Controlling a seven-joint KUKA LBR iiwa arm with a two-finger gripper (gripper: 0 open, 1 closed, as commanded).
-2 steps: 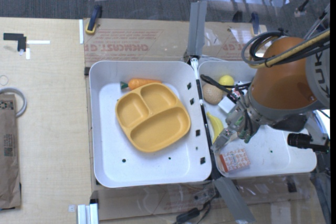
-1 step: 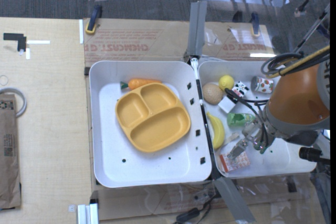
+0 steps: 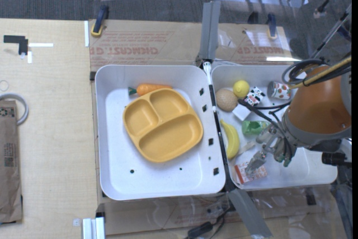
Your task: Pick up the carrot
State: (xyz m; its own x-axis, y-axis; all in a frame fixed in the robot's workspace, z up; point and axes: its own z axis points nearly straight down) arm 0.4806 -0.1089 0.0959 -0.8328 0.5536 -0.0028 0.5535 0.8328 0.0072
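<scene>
The orange carrot with a green stem end [image 3: 146, 88] lies in the left shallow white plastic bin [image 3: 109, 137], at about 12 o'clock of the yellow three-compartment plastic plate [image 3: 163, 125] and touching that plate's upper rim. The plate rests tilted across the middle of the left bin. The grey arm with the orange band [image 3: 320, 109] reaches in from 3 o'clock over the right shallow white plastic bin [image 3: 313, 173], well apart from the carrot. The two-finger gripper [image 3: 260, 158] hangs low in the right bin, just above a clear packet with red print [image 3: 250, 172]; whether its fingers stand apart or together cannot be told. At 9 o'clock of the gripper lies a yellow banana [image 3: 231, 139], and at 12 o'clock of it a green crumpled item [image 3: 253, 127]. Further toward 11 o'clock sit a brown round kiwi-like fruit [image 3: 226, 99] and a yellow lemon [image 3: 241, 88], near each other.
</scene>
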